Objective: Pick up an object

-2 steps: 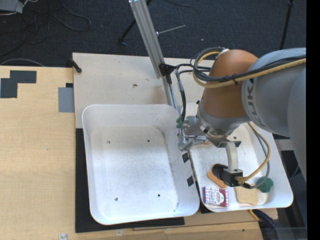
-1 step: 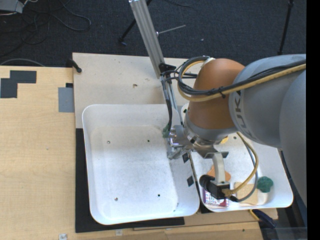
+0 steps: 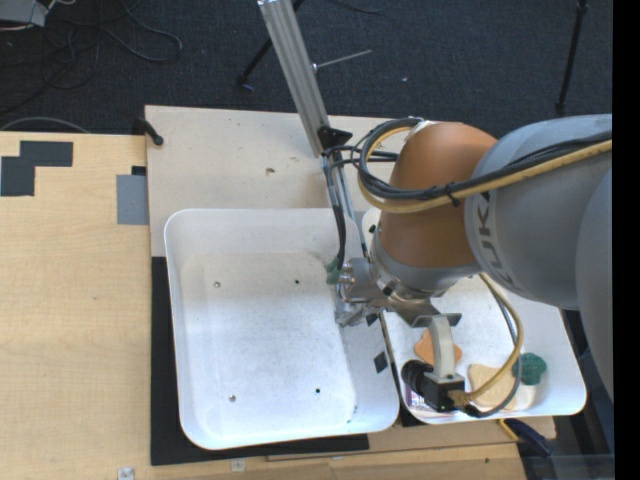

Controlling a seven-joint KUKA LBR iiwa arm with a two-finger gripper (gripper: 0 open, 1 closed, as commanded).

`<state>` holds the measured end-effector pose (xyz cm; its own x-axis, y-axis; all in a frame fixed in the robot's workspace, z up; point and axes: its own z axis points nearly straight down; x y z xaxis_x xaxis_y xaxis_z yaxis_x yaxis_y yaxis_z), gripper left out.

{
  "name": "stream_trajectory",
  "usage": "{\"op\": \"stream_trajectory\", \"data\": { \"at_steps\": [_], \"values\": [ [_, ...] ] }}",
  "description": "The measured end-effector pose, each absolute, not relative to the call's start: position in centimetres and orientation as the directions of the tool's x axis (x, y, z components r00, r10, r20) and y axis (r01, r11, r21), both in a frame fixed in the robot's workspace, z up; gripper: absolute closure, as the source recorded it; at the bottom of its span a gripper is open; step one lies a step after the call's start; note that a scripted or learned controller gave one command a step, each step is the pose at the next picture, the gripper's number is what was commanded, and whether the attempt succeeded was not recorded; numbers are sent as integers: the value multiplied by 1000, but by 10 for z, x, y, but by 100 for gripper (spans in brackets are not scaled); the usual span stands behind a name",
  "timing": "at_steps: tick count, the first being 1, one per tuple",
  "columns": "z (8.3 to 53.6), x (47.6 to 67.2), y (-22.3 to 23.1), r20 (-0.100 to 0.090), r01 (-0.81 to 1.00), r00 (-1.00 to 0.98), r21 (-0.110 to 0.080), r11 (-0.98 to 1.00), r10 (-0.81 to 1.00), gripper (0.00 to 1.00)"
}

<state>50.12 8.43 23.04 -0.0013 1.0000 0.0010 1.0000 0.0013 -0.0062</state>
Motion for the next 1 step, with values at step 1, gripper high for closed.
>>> {"op": "stream_trajectory", "data": {
  "at_steps": [1],
  "values": [
    [230, 502, 83, 0, 1000, 5, -6, -5, 1000, 0]
  ]
}}
